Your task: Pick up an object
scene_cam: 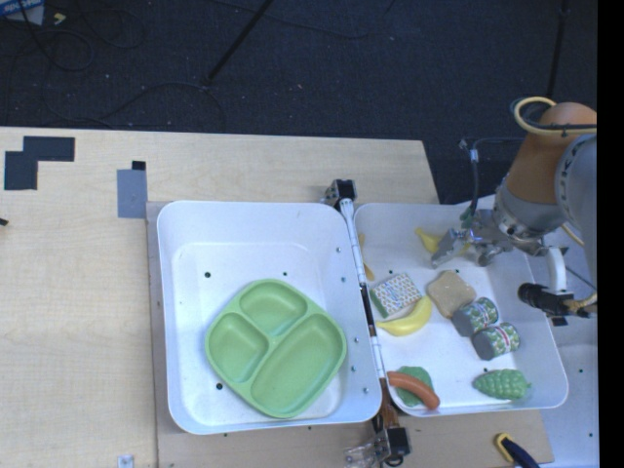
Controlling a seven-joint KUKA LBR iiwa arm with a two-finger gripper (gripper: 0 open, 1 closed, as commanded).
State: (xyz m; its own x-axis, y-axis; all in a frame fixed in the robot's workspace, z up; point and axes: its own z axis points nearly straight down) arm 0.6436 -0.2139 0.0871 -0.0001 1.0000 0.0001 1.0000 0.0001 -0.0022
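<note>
The pale wooden tabletop (78, 300) carries two shallow white plastic bins side by side. The left bin (185, 252) holds a smooth light-green divided plate (276, 346) with three moulded compartments, lying flat toward the bin's near side. The right bin (546, 378) holds the small toy pieces that are candidates for picking.

The grey arm with its orange band (546, 164) leans in from the right, and its gripper (466, 245) hangs low over the far part of the right bin. I cannot tell how the gripper is set, and nothing is visibly held. I judge this to be the approach step, before any grasp.

A small yellow piece (427, 239) lies just beside the gripper and looks the likeliest target. The next move calls for centring over it and descending.

Nearer lie a tan bread-like slab (449, 292), matte and rounded, and a curved glossy yellow banana (409, 319) touching a checkered patterned block (395, 292). Two small grey-green cylindrical cans (487, 326) lie close together. A bumpy green grape cluster (502, 385) sits near the front wall, and a red-orange sausage shape (416, 389) rests on a green leafy piece (413, 374).
</note>
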